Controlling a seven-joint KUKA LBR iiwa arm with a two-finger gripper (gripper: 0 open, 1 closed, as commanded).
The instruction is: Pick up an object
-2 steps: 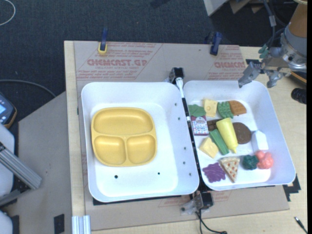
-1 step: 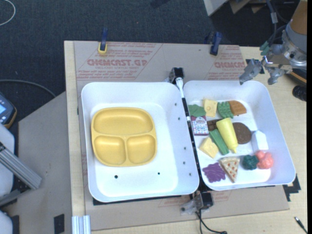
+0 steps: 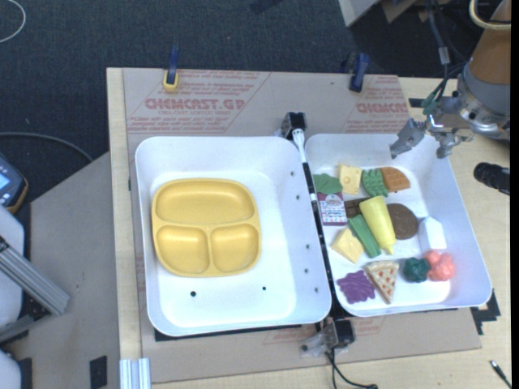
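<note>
The toy food pieces lie together in the right bin (image 3: 458, 209): a yellow corn cob (image 3: 378, 221) beside a brown round piece (image 3: 403, 220), a green pod (image 3: 362, 236), a cheese wedge (image 3: 348, 245), a purple grape bunch (image 3: 356, 285), a pizza slice (image 3: 383, 279), a dark green piece (image 3: 416, 269) and a pink one (image 3: 440, 265). At the far side are a yellow cheese block (image 3: 350, 177) and an orange piece (image 3: 395, 178). The hand (image 3: 426, 142) hangs over the far edge of this bin with its two fingers spread apart (nothing is between them). The left bin (image 3: 284, 217) carries a yellow divided plate (image 3: 207, 225). Both bins rest on the counter (image 3: 243, 100).
</note>
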